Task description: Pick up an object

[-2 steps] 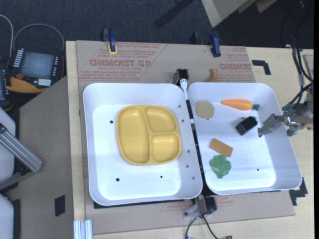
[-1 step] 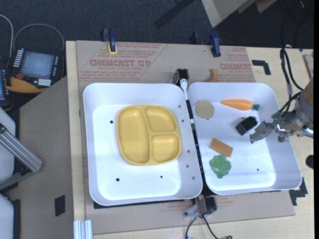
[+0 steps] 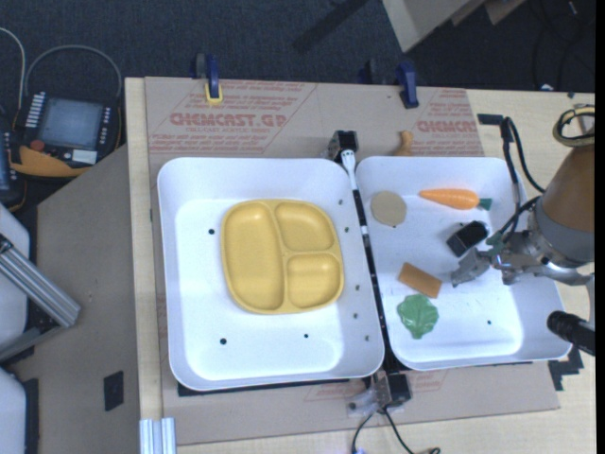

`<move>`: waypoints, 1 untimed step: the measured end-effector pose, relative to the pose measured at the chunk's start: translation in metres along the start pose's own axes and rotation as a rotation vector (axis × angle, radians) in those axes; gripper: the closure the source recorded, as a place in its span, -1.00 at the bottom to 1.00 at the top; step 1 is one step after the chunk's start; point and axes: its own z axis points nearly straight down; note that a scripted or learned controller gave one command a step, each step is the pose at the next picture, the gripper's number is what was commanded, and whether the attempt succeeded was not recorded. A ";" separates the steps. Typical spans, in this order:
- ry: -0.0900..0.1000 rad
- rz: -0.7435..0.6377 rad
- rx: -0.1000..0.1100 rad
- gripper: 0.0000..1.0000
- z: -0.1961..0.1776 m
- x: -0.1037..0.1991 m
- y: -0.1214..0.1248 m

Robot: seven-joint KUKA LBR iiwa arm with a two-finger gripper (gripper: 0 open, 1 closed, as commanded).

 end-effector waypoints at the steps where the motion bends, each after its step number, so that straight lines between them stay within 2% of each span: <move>1: -0.001 0.001 -0.001 -1.00 0.052 -0.004 0.008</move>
